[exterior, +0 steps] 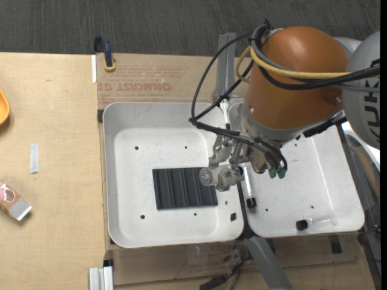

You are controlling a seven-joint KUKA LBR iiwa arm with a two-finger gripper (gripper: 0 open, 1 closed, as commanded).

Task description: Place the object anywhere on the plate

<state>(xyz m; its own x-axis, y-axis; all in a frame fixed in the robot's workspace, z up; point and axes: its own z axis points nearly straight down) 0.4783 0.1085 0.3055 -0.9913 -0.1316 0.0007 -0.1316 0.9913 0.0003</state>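
From my remote seat I saw the arm reaching in from the right, its tool low over the right end of the dark ribbed plate that lay in the left bin. At the tool tip there was a small clear, roundish thing, which I took to be the object. It sat at the plate's right edge, right against the tool. Whether the tool was closed on it, or had already let go, I could not tell; the wrist and cables hid too much. I also could not say whether the object rested on the plate or hung just above it.

My judgement was that the task was near its end: the object had been brought to the plate, and what remained was a clean release and a withdrawal, or a confirmation that it lay there.

The right bin held a small clear piece with a dark cap near its near edge. The bins sat on a pale wooden bench, with a sheet of printed cardboard at the far side. On the bench to the left lay a small grey strip and a wrapped item; an orange thing showed at the left edge. Beyond the bench was dark grey carpet.
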